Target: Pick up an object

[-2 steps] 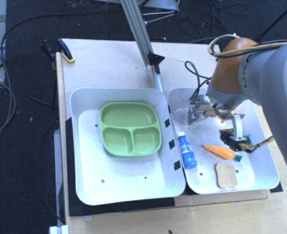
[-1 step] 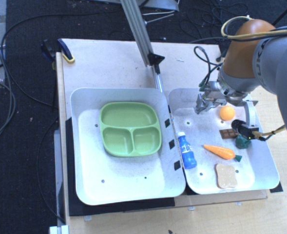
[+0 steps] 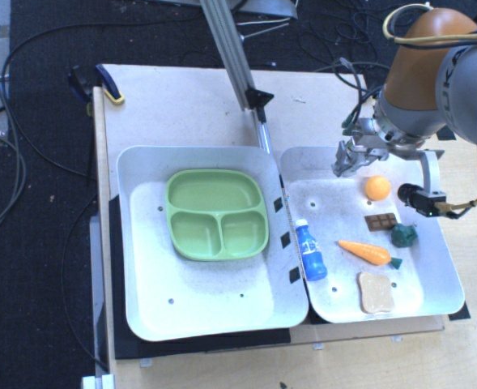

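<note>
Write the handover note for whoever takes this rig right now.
End effector: over the back left of the right bin, nothing seen between its fingers.
Right bin holds: orange ball, brown block, dark green piece, carrot, bread slice, blue bottle by the left wall.
Left bin: green divided plate.
Done: nothing picked.
Left: grasp and lift one object; the orange ball is nearest.

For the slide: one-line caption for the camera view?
KUKA gripper hovers over the right bin near an orange; green tray sits in the left bin.
</note>
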Controlling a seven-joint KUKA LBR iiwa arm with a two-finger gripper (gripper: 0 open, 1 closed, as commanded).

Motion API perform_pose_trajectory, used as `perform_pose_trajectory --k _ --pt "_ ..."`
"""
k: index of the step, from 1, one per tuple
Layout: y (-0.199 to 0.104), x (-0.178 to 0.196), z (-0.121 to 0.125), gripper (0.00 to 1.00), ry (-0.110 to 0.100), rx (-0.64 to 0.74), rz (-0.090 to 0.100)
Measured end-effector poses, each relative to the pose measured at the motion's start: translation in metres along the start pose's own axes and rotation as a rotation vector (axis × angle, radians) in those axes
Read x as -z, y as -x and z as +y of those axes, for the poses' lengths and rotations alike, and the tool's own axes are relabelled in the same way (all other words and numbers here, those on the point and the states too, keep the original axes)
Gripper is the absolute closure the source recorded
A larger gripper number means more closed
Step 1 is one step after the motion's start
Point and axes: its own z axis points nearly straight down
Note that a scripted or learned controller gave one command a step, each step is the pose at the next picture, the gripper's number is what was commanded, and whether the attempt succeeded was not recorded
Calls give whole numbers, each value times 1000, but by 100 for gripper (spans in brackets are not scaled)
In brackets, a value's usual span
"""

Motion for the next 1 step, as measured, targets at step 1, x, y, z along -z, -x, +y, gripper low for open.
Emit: perform_pose_trajectory --k 1 --pt "0 54 2 100 1 1 0"
